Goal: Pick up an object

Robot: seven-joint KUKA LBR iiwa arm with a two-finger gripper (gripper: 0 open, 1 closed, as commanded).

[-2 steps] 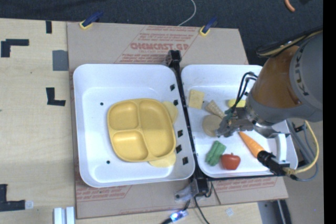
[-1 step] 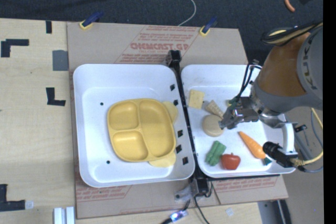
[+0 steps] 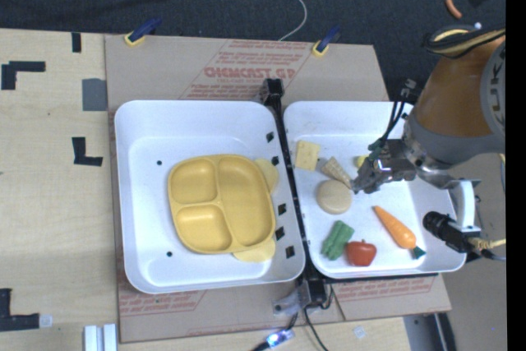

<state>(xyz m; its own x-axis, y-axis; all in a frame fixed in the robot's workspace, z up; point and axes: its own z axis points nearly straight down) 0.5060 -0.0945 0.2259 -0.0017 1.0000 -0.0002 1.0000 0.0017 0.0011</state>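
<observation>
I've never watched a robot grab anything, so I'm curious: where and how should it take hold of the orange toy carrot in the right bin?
Probably across the thick middle of the orange toy carrot, coming straight down from above. It lies flat and slanted, thin enough for two fingers to span, with bare bin floor on both long sides. The red toy tomato lies near the lower side.

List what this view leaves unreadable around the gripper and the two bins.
- Gripper: too small and dark to tell whether it is open or shut, or touching anything.
- Yellow piece under the tray: mostly covered by the tray, shape unclear.
- Red print on the cardboard: too blurred to read.
- Wedge beside the cheese: too small to identify.
</observation>
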